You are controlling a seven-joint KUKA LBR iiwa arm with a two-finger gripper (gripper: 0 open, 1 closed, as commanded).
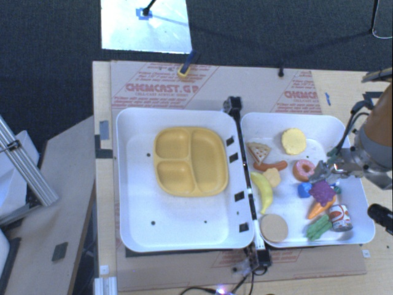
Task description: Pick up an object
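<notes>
hovering gripper (pixel 323 171), grip state unclear, over lumpy purple toy (pixel 322 192); glossy ringed donut (pixel 303 170); curved banana (pixel 264 191)

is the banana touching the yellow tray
Apart. The camera view shows the banana in the right bin and the yellow tray in the left bin, with the bin walls between them.

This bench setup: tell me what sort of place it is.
Most likely a robotics lab's grasping test station. Two white bins sit side by side on a printed board, the right one full of toy food like a banana and a donut, with the gripper reaching in.
</notes>
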